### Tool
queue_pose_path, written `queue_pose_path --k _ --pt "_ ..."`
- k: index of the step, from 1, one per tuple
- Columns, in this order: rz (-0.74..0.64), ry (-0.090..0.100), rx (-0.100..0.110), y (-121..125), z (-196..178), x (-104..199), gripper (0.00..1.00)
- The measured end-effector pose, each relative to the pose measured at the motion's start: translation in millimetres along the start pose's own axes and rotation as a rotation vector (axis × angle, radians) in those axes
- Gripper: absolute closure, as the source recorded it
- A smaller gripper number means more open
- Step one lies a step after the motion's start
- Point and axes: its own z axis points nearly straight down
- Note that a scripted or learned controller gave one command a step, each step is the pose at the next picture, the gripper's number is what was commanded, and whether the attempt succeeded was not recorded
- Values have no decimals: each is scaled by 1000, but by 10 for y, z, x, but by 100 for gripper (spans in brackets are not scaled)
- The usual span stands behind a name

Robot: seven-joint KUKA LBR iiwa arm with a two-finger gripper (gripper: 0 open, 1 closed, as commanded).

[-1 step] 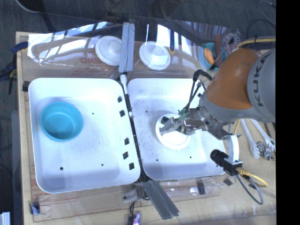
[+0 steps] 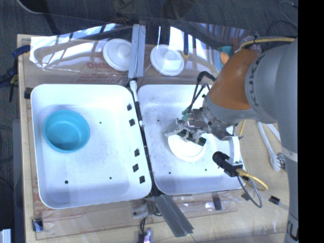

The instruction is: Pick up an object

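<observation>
Bench carries two white bins; gripper (image 2: 188, 130) is low in right bin (image 2: 152, 135) over the upper edge of white dish (image 2: 186, 150), finger state cannot be told; risk: fingers skid off the shallow rim, dish slides away ungrasped.

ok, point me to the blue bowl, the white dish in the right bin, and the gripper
blue bowl (image 2: 67, 130): camera view, inner floor of the bowl, in the left bin.
white dish (image 2: 186, 150): camera view, bare lower part of the dish, below the gripper.
gripper (image 2: 191, 131): camera view, midway between its fingertips, over the dish's upper edge.
</observation>
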Motion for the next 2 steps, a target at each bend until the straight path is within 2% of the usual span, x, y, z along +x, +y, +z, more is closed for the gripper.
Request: queue_pose_path --k 1,2 --pt "13 1 -1 271 427 -191 0" --pt "144 2 -4 -144 833 -457 0"
